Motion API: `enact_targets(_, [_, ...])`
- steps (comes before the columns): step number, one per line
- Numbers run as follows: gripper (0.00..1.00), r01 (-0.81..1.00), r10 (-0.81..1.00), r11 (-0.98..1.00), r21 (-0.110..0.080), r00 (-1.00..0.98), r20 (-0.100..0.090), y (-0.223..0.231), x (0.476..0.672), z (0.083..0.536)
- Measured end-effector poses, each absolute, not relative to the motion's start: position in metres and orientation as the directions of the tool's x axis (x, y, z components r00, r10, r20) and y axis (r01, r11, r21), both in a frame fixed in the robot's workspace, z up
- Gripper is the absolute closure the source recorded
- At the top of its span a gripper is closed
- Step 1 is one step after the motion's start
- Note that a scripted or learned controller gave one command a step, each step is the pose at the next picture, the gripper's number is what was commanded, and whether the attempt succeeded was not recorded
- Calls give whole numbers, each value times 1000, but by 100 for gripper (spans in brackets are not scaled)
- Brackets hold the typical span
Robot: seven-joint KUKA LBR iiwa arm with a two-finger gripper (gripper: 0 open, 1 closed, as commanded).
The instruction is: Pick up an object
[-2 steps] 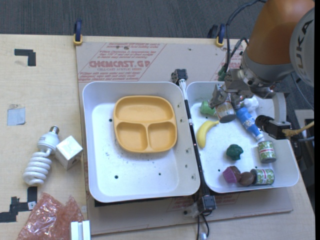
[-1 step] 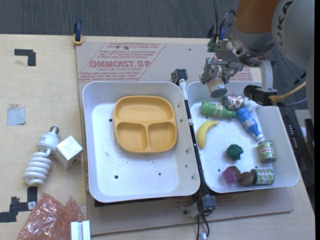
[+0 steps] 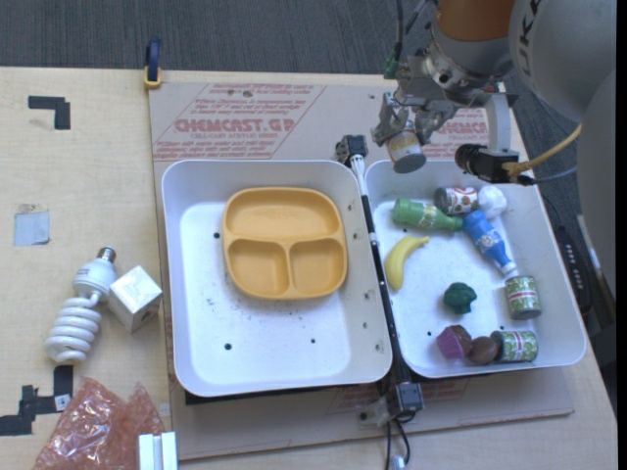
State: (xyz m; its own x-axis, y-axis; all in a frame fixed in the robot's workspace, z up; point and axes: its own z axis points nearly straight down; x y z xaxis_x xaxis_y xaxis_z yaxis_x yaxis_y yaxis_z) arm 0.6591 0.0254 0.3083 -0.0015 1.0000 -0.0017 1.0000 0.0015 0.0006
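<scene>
The grey arm [image 3: 549, 27] with its orange band reaches in over the worktop's [image 3: 78, 184] far right corner. Two white bins sit side by side in the middle of the worktop. The left bin [image 3: 196, 360] holds a yellow divided tray [image 3: 285, 242] lying flat toward its far edge. The right bin [image 3: 558, 292] holds the loose items: a green bottle [image 3: 424, 214] and a blue bottle [image 3: 488, 243] near its far edge, with a small can [image 3: 458, 200] between them; a banana [image 3: 402, 259] by its left wall; a green lump [image 3: 459, 297] near the middle; a can [image 3: 523, 297] by the right wall; and a purple piece [image 3: 453, 342], a brown piece [image 3: 483, 349] and another can [image 3: 516, 346] along its near edge.

The hand [image 3: 407, 137] hangs above the far left corner of the right bin, pinching a small cylindrical can [image 3: 404, 151] that is lifted clear of the bin floor.

Near the worktop's left edge lie a spiral light bulb [image 3: 80, 309] and, touching it, a white cube [image 3: 135, 297].
</scene>
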Motion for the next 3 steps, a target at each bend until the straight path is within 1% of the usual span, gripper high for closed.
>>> enact_targets(1, [100, 1000, 1000, 2, 0, -2, -2, 45, 659, 312])
enact_targets(2, [100, 1000, 1000, 2, -1, -2, -2, 66, 659, 298])
enact_targets(3, [100, 1000, 1000, 2, 0, -2, -2, 86, 655, 302])
